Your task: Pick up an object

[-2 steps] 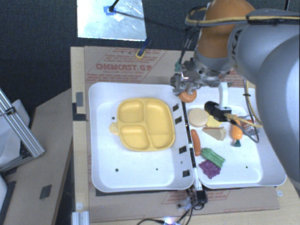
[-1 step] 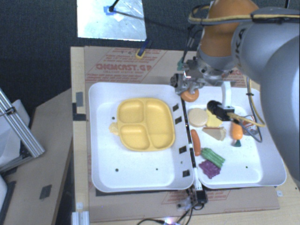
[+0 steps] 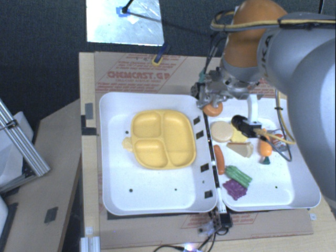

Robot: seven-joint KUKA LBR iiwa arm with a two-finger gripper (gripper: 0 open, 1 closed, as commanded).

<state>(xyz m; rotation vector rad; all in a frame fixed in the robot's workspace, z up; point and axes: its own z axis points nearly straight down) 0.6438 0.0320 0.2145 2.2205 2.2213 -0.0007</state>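
Left bin (image 3: 113,193): a yellow divided plate (image 3: 160,139) is lying near the middle, with nothing on it.

Right bin (image 3: 278,188): the toy foods are lying on its floor, most of them toward its left side. A red-orange sausage (image 3: 219,159) is lying along the dividing wall, a pale round disc (image 3: 221,131) is sitting just above it, and a tan wedge (image 3: 240,149), a green piece (image 3: 239,175) and a purple cluster (image 3: 234,189) are lying to their right. A small orange fruit (image 3: 265,149) is resting farther right.

The hand (image 3: 210,96) is hanging low over the right bin's far left corner, directly above a round orange piece (image 3: 212,109), which is sitting at or just under its tip. Whether the hand is released or clenched cannot be told, since the wrist is hiding its tip, nor whether it is touching the orange piece.

Progress, as a judgement: the arm is reaching for that piece. No object is showing clear of the bin floor, so the grasp and the lift are both left to do.
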